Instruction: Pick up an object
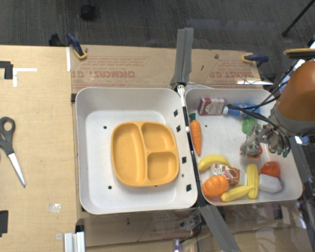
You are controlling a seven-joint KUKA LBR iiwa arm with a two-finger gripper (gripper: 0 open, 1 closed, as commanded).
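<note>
While the arm reaches in from the right:
Left bin (89, 156): yellow divided plate (145, 153).
Right bin (220, 135): carrot (196, 136) lengthwise, tip toward the near edge; banana (214, 162), corn (252, 180).
Tool (250, 145): low among the toys, grip unclear, partly blurred.

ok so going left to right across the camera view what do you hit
scissors → yellow plate in the left bin → carrot → banana → corn → gripper over the right bin
</note>
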